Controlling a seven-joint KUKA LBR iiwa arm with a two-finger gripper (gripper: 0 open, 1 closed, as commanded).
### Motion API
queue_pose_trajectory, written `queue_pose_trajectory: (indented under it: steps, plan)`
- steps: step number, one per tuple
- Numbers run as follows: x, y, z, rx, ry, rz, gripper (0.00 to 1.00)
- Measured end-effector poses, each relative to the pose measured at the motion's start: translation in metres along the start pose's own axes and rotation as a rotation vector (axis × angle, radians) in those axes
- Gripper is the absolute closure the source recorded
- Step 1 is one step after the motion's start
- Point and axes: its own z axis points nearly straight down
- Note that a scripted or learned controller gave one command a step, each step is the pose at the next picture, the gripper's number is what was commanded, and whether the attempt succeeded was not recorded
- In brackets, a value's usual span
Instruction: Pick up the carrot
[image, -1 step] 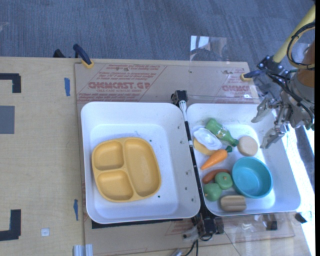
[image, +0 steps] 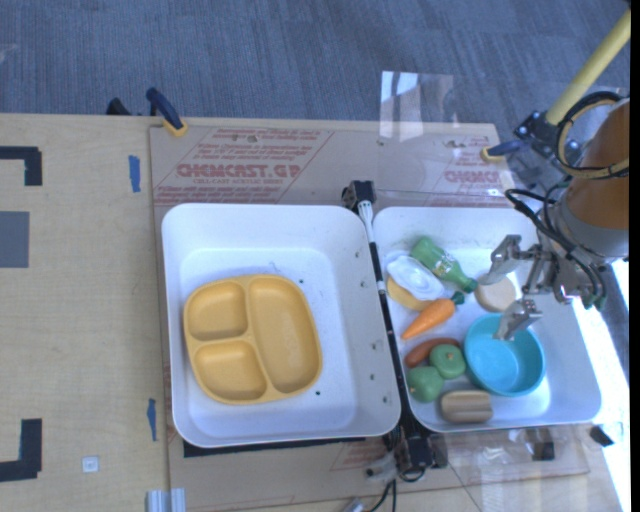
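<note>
Apart, the end effector (image: 512, 284) hovers right of the carrot (image: 429, 318).

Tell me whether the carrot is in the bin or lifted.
In the bin: the carrot lies on the right bin floor; the open gripper is beside it.

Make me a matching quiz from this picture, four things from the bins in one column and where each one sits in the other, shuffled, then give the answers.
Things:
1. orange toy carrot
2. yellow divided plastic plate
3. round blue bowl
4. green toy bottle

Places:
A. alone in the left white bin
B. near the right white bin's far edge
C. middle of the right bin, lying at a slant
D. right bin, just below the gripper

Pairs: 1-C, 2-A, 3-D, 4-B
</note>
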Motion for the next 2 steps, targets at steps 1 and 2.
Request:
queue_pose_trajectory:
  steps: [1, 2]
  plan:
    - [0.024, 0.084, 0.016, 0.000, 0.005, 0.273, 0.00]
    - [0.019, 0.048, 0.083, 0.003, 0.008, 0.618, 0.00]
